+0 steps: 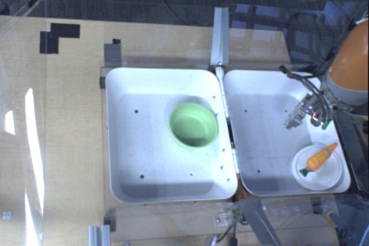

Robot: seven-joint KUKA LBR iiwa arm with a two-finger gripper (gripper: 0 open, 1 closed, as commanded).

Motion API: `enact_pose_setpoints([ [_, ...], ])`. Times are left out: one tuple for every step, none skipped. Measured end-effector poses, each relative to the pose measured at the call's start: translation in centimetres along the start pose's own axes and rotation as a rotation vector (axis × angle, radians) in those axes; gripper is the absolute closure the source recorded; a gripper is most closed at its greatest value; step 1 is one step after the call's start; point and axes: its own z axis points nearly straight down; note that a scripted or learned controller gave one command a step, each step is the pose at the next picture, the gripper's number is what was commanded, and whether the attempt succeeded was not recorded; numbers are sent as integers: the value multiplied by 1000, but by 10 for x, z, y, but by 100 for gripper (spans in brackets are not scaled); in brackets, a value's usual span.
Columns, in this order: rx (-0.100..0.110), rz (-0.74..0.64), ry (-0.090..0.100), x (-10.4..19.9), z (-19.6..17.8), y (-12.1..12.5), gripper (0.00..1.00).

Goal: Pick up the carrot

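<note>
An orange carrot (320, 158) with a green tip lies tilted on a small white plate (316, 177) in the near right corner of the right bin (259, 141). My gripper (304, 114) hangs over the right side of that bin, just above and slightly left of the carrot in the view, apart from it. Nothing shows between its fingers.
A green bowl (194, 124) sits in the left bin (138, 141), close to the divider between the bins. The arm's orange band (351, 60) looms at the right edge. Cables lie on the dark floor behind the bench.
</note>
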Motion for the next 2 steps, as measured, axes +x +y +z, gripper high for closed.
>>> enact_pose_setpoints([
  [0, 1, 0, 0, 0, 0, 0],
  [2, -132, 3, -8, 66, -63, 0],
])
